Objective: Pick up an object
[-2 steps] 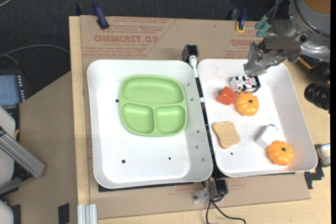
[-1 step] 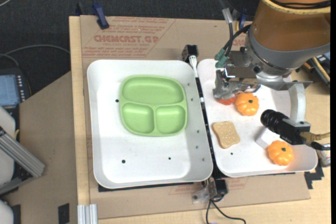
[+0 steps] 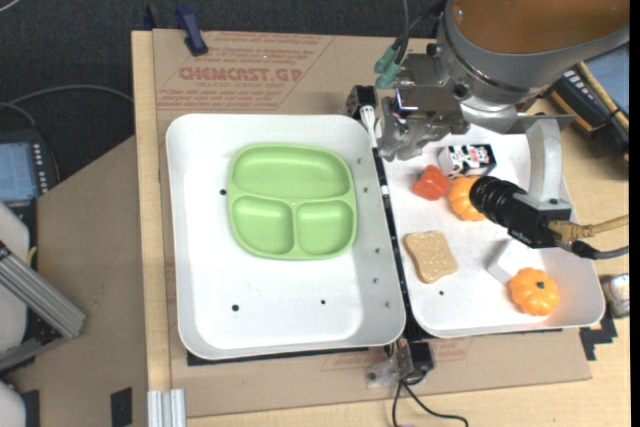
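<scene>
**Position.** The gripper hangs over the far left corner of the right bin, close to the wall shared with the left bin. From where I stand I cannot tell whether it is spread or pressed together.

**Candidates, right bin.**
- Red piece: just beside the gripper, toward the bin's middle. It appears to be a small moulded toy, so likely light, stiff and smooth. Take it across its two narrowest sides. An orange thing lies just beside it and may be nudged.
- Toast: lies flat near the left wall, toward the near edge. It is probably light and rigid, but it is thin. Only its edges offer purchase, so a grasp from above is likely to slip.
- Pumpkin: near the near right corner, well apart from the gripper. It is round and ribbed and may roll when touched. Close across its widest part.
- Box: small, white and black, by the far edge.

**Left bin.** A green plate sits at its middle. It is wide and shallow, a poor fit for a narrow grasp.

**Recommendation.** The red piece looks the nearest and the easiest to hold.
</scene>
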Action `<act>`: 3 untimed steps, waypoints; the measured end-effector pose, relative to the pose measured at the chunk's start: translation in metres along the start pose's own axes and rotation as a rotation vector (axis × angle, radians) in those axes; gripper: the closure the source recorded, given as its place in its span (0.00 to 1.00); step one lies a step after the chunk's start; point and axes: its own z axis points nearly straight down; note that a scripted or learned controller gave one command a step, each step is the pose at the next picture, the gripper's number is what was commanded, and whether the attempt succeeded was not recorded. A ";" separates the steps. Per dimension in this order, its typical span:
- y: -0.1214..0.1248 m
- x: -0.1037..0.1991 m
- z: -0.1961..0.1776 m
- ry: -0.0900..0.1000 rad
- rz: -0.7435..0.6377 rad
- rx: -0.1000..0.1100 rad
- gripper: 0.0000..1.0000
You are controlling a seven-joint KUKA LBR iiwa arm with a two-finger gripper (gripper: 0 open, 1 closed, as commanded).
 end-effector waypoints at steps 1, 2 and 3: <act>0.000 -0.061 -0.022 -0.003 0.012 0.002 1.00; -0.002 0.001 0.101 -0.004 0.001 0.019 1.00; 0.004 -0.103 -0.013 -0.004 0.015 -0.007 1.00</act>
